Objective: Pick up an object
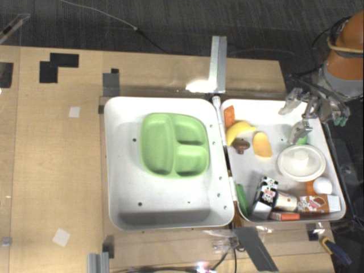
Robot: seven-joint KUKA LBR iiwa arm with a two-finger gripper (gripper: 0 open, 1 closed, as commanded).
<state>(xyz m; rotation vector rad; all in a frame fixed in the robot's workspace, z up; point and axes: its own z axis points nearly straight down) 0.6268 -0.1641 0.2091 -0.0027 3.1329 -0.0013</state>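
- Nearest the camera, the pale wooden worktop (51, 169) runs along the bottom edge, with a grey metal bracket (256, 252) below the seam where the bins meet; black square marks sit at its far left.
- The left shallow white bin (122, 169) holds a green three-compartment plastic tray (173, 144), lying flat near the middle, with bare floor all round it, most of it toward the near wall.
- The right shallow white bin (335, 169) is crowded, with little bare floor except near its far wall.
- A round white lidded bowl (301, 161) lies right of centre.
- The grey arm with its orange band (345, 58) is cut off by the right edge of the view; its end effector (304, 110) hangs over the far right corner of the right bin, fingers standing narrowly apart, with nothing between them.
- A yellow banana (240, 131) and a yellow-orange rounded piece (262, 145) lie close together, a small brown item (242, 147) touching the banana.
- A black-and-white patterned carton (265, 192), a red-and-white packet (286, 202) and an orange box (318, 205) crowd the near wall; their printing is too blurred to read.
- A small white ball (322, 185) sits beside the bowl.
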